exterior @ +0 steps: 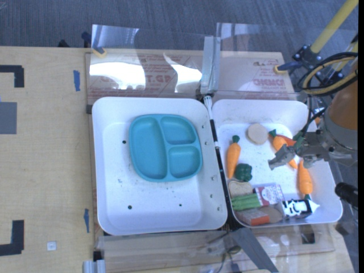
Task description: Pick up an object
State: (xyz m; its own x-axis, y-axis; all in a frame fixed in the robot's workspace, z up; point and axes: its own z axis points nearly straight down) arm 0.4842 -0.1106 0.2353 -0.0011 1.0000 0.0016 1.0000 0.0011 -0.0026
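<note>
My gripper (289, 161) hangs open over the right bin (324, 201), reaching in from the right. A small orange carrot (280, 142) lies slanted right under it, partly hidden by the fingers, and I cannot tell whether they touch it. Another carrot (305, 179) lies just below and to the right of the gripper. A third carrot (232, 157) rests near the bin's left wall. A round tan cookie (257, 133) sits up and to the left of the gripper.
A dark green broccoli piece (243, 172), a green vegetable (243, 201), a red-and-white packet (268, 195) and a black-and-white item (297, 207) crowd the right bin's front. The left bin (114, 209) holds a teal divided plate (165, 147). Yellow and black cables (327, 73) hang at the upper right.
</note>
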